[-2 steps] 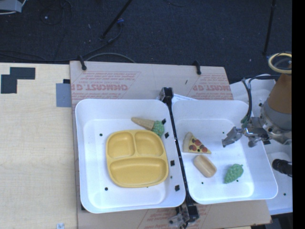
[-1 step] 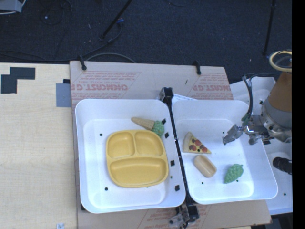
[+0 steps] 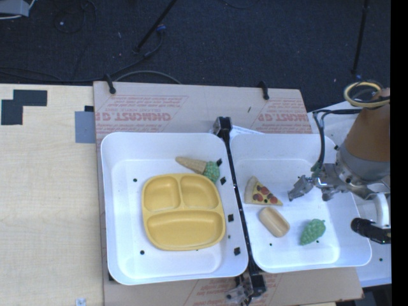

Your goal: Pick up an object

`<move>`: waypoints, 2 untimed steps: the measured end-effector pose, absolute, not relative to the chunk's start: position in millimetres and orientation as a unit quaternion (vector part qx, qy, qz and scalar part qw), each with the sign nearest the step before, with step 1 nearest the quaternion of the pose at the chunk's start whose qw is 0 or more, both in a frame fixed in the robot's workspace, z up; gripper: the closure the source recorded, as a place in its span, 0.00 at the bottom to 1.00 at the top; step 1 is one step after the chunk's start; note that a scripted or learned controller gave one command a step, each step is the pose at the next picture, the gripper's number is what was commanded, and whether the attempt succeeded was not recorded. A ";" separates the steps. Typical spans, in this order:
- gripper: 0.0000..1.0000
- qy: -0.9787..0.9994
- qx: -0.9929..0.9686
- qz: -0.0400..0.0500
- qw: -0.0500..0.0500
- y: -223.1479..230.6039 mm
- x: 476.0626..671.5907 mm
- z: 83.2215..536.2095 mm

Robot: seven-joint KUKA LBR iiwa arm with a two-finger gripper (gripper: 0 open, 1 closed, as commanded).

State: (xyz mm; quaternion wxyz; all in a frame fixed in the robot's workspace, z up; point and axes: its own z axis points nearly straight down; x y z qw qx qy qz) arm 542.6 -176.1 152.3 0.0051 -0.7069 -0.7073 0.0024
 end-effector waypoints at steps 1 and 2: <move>0.00 -0.707 -0.707 0.002 0.005 -175.6 537.9 86.7; 0.00 -0.706 -0.708 0.001 0.003 -175.9 537.8 86.6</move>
